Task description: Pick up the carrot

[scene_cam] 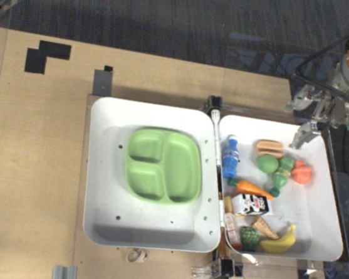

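Note:
The carrot [255, 190], orange with a green leafy end pointing left, lies in the middle of the right bin [324, 205]. It rests between a blue bottle [230, 156] and a black-and-white carton [252, 205]. My gripper [304, 135] hangs over the bin's far right part, above and to the right of the carrot and well apart from it. Nothing shows in the gripper.
Around the carrot lie a hot dog bun [269, 147], a green fruit [268, 163], an orange-red fruit [302, 173], a banana [279, 240] and a broccoli piece [249, 238]. The left bin [96, 208] holds a green divided plate [162, 166].

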`<state>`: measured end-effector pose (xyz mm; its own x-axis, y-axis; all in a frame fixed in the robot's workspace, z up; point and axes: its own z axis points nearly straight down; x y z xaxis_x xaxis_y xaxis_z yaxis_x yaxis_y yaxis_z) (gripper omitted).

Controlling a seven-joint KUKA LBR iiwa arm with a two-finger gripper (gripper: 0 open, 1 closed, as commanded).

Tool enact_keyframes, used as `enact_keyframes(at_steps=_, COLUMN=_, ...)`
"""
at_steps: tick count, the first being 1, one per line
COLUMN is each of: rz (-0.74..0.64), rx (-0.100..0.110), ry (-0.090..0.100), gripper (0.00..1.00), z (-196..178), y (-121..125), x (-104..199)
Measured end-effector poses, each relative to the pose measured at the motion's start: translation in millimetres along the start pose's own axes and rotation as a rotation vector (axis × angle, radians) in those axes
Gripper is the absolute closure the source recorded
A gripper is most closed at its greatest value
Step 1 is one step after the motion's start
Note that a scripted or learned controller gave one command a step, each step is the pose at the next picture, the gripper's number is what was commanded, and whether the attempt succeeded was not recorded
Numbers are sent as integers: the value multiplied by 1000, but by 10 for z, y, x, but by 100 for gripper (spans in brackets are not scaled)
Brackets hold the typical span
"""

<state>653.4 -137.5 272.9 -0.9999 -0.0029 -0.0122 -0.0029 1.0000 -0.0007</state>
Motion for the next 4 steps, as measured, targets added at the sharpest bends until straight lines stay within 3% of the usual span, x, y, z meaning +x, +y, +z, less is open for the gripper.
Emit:
enact_keyframes(at_steps=1, rz=-29, rx=-4, ry=12, gripper=0, z=1384, y=369, x=477)
enact_keyframes(at_steps=2, rz=-127, rx=0, ry=-4, gripper=0, z=1526, y=404, x=757)
enact_keyframes(at_steps=3, rz=-73, rx=1, ry=-7, gripper=0, z=1586, y=155, x=1251)
enact_keyframes(at_steps=4, rz=102, rx=0, ry=-8, gripper=0, z=1816, y=551, x=678)
